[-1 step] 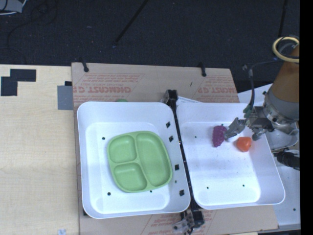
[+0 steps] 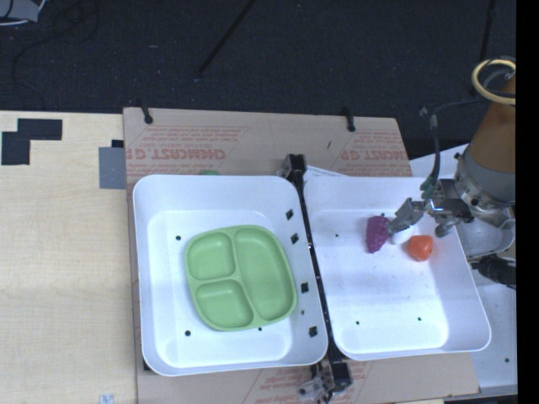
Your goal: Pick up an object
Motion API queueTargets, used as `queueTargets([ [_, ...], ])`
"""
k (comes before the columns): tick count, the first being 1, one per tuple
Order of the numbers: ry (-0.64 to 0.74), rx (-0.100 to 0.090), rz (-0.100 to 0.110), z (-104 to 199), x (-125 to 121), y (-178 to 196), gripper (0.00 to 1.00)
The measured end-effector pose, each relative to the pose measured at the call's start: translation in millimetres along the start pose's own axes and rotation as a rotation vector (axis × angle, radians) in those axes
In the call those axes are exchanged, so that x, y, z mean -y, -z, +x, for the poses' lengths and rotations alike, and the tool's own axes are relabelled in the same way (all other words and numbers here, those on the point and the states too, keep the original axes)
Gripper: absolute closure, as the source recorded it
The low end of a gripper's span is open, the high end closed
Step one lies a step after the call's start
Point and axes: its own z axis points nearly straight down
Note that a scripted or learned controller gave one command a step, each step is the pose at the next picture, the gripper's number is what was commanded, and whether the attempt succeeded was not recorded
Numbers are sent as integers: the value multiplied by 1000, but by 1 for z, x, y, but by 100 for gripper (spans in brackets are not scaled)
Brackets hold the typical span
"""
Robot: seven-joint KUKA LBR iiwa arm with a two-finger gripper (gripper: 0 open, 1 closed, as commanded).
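Note:
A purple object (image 2: pixel 376 233) lies in the right bin (image 2: pixel 396 326), toward its far side. Just right of it sits a small orange-red object (image 2: pixel 418 247). My gripper (image 2: pixel 410 215) hangs over the far right part of that bin, its dark fingers reaching left toward the purple object's upper right edge. The arm comes in from the right edge above the bin's right rim. Nothing can be seen held between the fingers.
The left bin (image 2: pixel 160 225) holds a green three-compartment plate (image 2: pixel 240 277). A black divider clip strip (image 2: pixel 305 251) runs between the two bins. Cardboard lies under the bins, and a wooden bench surface stretches to the left.

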Motion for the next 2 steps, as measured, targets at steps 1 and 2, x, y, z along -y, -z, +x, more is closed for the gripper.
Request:
queueTargets([
  [1, 0, -2, 7, 1, -8, -60, 0],
  [2, 0, -3, 8, 7, 3, -115, 0],
])
